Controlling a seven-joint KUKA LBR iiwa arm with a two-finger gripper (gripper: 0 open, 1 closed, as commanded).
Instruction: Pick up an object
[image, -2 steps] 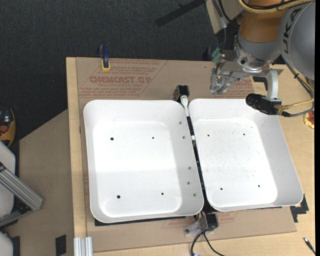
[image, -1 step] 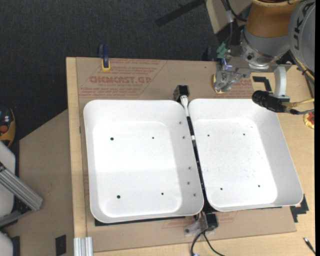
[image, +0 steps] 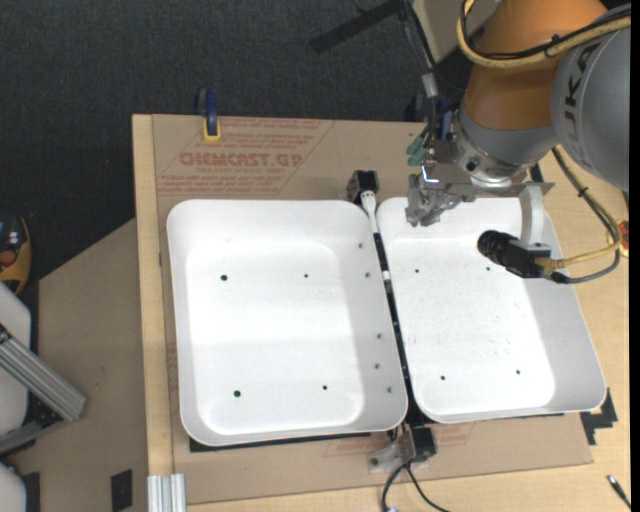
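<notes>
Nearest, at 6 o'clock, a small black clip (image: 418, 443) sits on the desk (image: 148, 300) where the two bins meet. The left bin (image: 185, 330) fills the 9 o'clock side and the right bin (image: 480, 340) the 3 o'clock side, their rims touching along a dark seam. Farther off, another clip (image: 362, 185) marks the seam's far end, and a blue clamp (image: 208, 105) grips the desk's edge at 11 o'clock.

The pincer (image: 430, 205) hangs over the right bin's 11 o'clock corner, close to the rim and the seam. I cannot tell whether it is apart or together, and nothing is seen clamped in it. I cannot tell where the object to be picked lies; if it is in that corner, the wrist hides it.

To do this step well, I judge the pincer should come straight down, clear of the corner wall, and close only once something is squarely within it. Room is tight toward 12 and 9 o'clock; the bin floor toward 5 o'clock gives open space for pulling away.
</notes>
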